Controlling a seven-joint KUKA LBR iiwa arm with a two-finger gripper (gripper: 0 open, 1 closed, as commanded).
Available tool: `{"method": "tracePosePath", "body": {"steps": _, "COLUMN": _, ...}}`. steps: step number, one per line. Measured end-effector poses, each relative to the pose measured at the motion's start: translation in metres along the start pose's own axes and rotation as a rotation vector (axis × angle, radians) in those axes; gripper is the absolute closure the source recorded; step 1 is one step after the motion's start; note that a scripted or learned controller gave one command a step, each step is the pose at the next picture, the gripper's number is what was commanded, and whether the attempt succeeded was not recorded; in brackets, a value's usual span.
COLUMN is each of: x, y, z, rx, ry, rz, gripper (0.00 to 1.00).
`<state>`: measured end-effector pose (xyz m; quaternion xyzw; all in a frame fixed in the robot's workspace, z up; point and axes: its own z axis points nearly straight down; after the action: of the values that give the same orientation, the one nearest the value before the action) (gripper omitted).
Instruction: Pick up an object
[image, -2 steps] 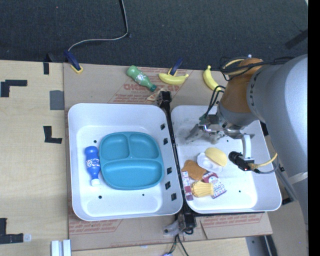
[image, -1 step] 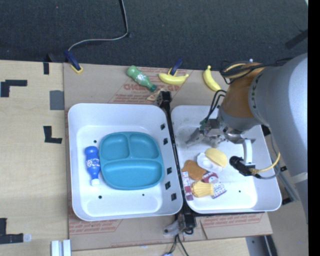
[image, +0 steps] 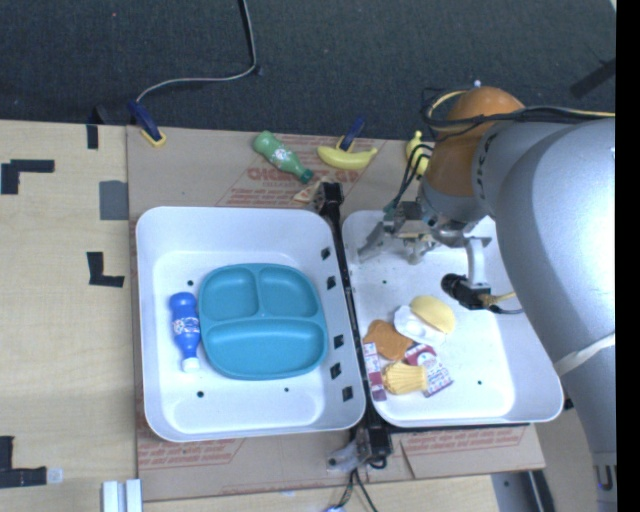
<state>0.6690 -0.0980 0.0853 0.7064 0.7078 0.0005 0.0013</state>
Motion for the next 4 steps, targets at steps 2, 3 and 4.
{"method": "tracePosePath", "body": {"steps": 2, "x": -0.027, "y": -0.088, "z": -0.002, "rx": -0.003, "ry": -0.002, "rz": 0.002, "gripper": 0.00}}
{"method": "tracePosePath", "body": {"steps": 3, "x": -0.009, "y": -0.022, "z": -0.030, "rx": 0.002, "ry": 0.001, "rz": 0.001, "gripper": 0.00}}
{"method": "tracePosePath", "body": {"steps": 4, "x": -0.007, "y": -0.073, "z": -0.001, "rx": 0.001, "ry": 0.000, "rz": 0.001, "gripper": 0.00}}
